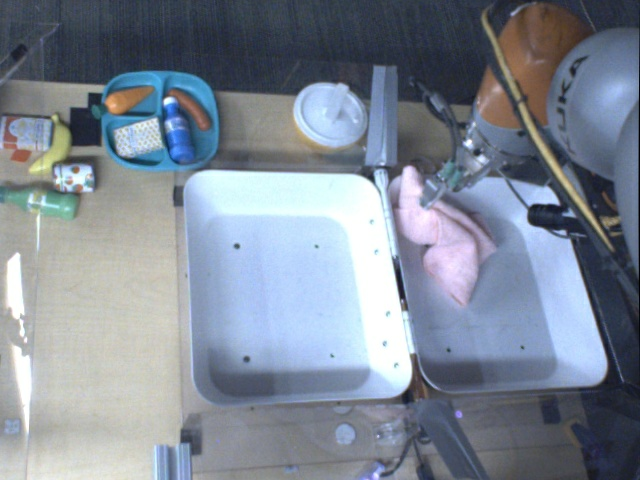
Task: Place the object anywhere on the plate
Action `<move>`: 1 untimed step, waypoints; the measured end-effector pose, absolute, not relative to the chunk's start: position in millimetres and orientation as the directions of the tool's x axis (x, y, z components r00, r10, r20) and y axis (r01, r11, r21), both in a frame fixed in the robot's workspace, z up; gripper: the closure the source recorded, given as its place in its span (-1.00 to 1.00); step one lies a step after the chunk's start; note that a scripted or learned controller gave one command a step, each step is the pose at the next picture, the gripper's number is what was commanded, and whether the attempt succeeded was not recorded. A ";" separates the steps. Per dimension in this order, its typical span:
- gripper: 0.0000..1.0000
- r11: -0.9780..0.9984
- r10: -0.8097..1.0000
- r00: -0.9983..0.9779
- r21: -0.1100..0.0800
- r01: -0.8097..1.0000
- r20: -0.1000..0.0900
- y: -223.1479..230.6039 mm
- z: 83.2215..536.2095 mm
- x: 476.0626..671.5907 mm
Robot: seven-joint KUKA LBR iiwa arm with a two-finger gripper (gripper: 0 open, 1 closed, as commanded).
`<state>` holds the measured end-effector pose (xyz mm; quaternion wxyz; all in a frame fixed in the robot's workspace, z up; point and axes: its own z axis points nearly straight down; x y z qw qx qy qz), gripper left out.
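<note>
Hovering at the pink cloth (447, 242), the claw (437, 190) touches its top edge. Grip state: cannot tell. Pinch deep, lift slowly.

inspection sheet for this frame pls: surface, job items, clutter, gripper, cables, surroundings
Surface: wooden bench bearing two white bins, left bin and right bin.
Job's things: pink cloth in right bin, against its left wall; no plate seen in the bins.
Clutter: blue tray of toy food, white lid, banana, can, green bottle, all outside the bins.
Gripper: gripper at the cloth's upper edge.
Cables: yellow cable along arm.
Surroundings: dark floor.
</note>
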<state>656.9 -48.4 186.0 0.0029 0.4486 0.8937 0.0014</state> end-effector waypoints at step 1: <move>1.00 0.602 0.798 -0.602 0.005 0.798 -0.004 -46.8 225.9 658.6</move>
